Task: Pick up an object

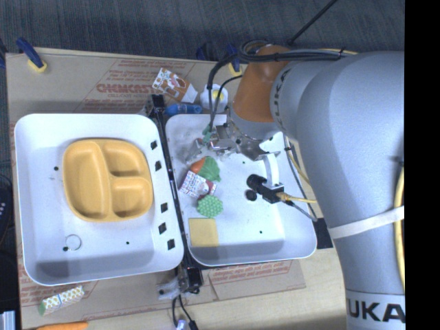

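The right bin [275,236] holds a small cluster of items: an orange and green carrot-like toy [205,168], a red and white packet [193,183], a green dotted round piece [210,205] and a pale yellow flat block [203,232]. My gripper [213,140] hangs low over the bin's upper left area, just above the carrot toy. The orange-banded wrist [253,95] and grey arm cover the bin's upper right part. A black part of the gripper assembly [256,186] sticks out over the bin's middle.
The left bin [38,249] carries a yellow divided tray [106,177]. Small packets lie on the cardboard outside the bins: one at the top [168,82] and one at the bottom left [60,299]. Black clips run along the rim between the bins.
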Available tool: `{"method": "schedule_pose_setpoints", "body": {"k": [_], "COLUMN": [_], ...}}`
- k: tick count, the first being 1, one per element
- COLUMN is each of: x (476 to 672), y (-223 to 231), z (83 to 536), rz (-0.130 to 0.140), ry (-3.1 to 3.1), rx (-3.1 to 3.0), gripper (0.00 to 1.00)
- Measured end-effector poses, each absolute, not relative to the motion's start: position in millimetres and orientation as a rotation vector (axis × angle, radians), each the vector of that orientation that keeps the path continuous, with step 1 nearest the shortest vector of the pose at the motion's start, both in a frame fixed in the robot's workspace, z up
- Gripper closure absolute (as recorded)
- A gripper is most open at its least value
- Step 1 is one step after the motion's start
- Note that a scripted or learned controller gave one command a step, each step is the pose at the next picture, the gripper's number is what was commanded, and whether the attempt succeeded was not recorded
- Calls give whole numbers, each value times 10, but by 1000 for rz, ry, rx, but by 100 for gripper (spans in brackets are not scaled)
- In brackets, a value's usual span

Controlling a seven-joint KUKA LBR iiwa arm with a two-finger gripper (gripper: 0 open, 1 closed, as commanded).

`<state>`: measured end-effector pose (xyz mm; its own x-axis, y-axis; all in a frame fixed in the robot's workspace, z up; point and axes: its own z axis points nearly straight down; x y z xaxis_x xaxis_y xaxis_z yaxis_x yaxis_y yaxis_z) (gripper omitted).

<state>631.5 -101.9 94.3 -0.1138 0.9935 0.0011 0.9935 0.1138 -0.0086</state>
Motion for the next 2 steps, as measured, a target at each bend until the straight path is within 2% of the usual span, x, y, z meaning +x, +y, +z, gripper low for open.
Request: {"method": "schedule_pose_setpoints", "body": {"k": [1, 2], "x": [6331, 6561], "y": [-1022, -623], "z": [1064, 1927], "rz": [8, 2], "ry": [-2347, -2563], "rx": [-2083, -1816], "gripper": [100, 100]}}
